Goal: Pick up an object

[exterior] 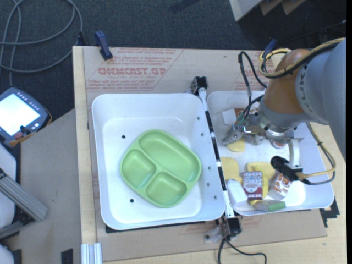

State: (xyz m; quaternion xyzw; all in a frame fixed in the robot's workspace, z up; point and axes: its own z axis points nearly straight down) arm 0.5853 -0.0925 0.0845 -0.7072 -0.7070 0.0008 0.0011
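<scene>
Camera view: looking down on two white bins sitting side by side on the bench.
Left bin (110, 114): sitting in the middle left of the frame and holding a green tray (160, 168) with three sections.
Right bin (324, 194): sitting at the right of the frame and holding the small things to pick from.
Arm (308, 87): reaching in from the upper right and hanging low over the upper part of the right bin.
Gripper (247, 130): pointing down near a pale yellow piece (236, 146); I cannot tell if its fingers are spread or pressed together, and I am seeing nothing pinched in them.
Things to pick: a red packet (253, 185) is lying in the lower part of the right bin, next to a yellow block (260, 169); a grey-green thing (269, 205) is lying just below them.
Step in hand: I am guessing the arm is lining up on the pale yellow piece.
Doing it well: going straight down, keeping the piece in the middle, and staying away from the bin wall.
Watching out: the things are lying close together, so two may be getting squeezed at once.
</scene>
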